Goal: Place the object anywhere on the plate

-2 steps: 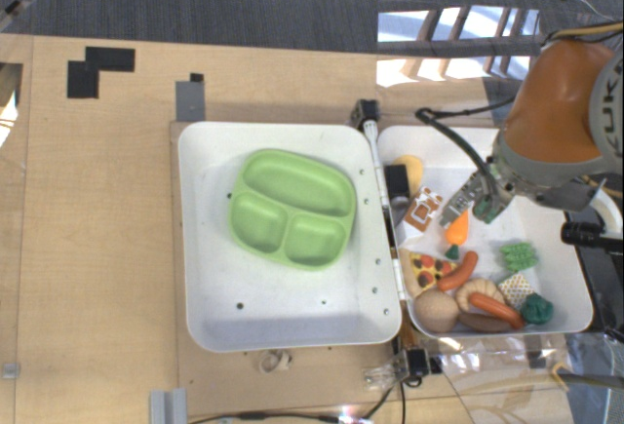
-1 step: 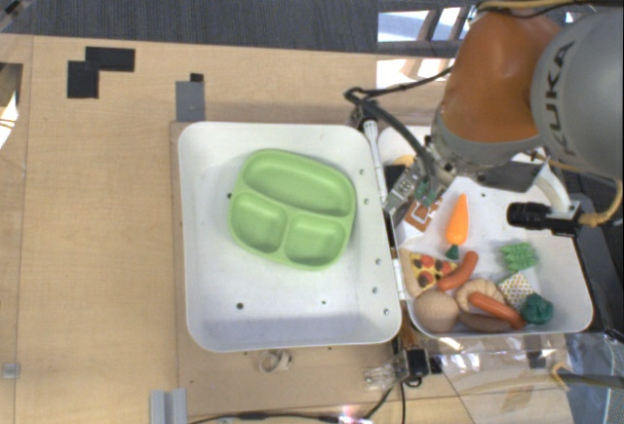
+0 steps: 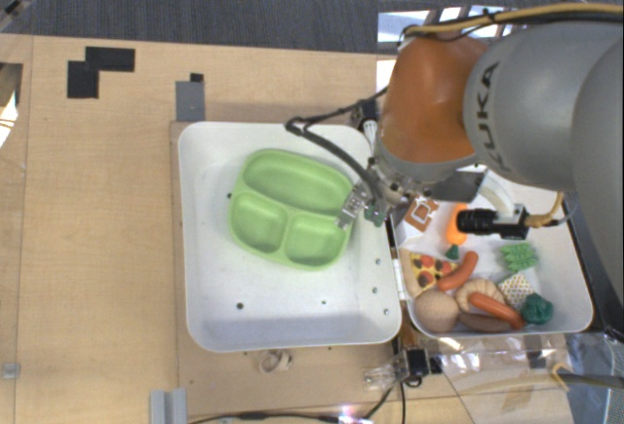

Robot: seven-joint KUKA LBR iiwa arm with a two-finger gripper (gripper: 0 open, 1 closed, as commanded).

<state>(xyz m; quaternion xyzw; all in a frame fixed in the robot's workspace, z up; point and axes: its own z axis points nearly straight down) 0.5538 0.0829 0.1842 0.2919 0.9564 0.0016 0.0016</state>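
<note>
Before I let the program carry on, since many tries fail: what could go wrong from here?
The gripper hangs at the green plate's right rim; whether it carries anything is unclear, so a release may place nothing. So close to the rim, anything dropped could roll off into the white bin. The food pieces lie crowded in the right bin, so regrasping may catch several.

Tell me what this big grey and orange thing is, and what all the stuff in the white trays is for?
That is a robot arm, reaching in from the right. One camera looks down on it from above. At its tip is a gripper, its hand, hovering by the edge of a green plate with three sections. The plate sits in the left white bin. The right bin holds toy food, like a carrot, a sausage and a pizza slice. The robot should put one toy on the plate. I cannot see anything in its gripper.
</note>
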